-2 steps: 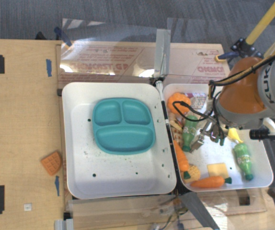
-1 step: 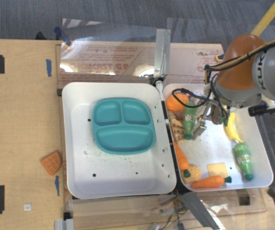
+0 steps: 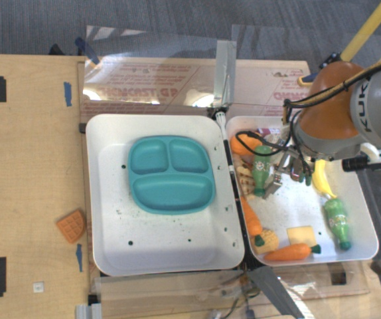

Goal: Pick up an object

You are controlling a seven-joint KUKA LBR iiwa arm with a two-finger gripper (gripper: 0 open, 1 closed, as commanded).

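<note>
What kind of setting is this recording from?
Most likely a robotics lab bench set up for pick trials: two white bins side by side, the left bin holding a teal divided plate, the right bin toy food such as a carrot, with the gripper over it.

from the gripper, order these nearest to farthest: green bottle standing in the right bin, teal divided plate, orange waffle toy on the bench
1. green bottle, just to the left of the gripper in the camera view, in the right bin.
2. teal divided plate, in the left bin.
3. orange waffle toy, on the bench beyond the left bin.
</note>
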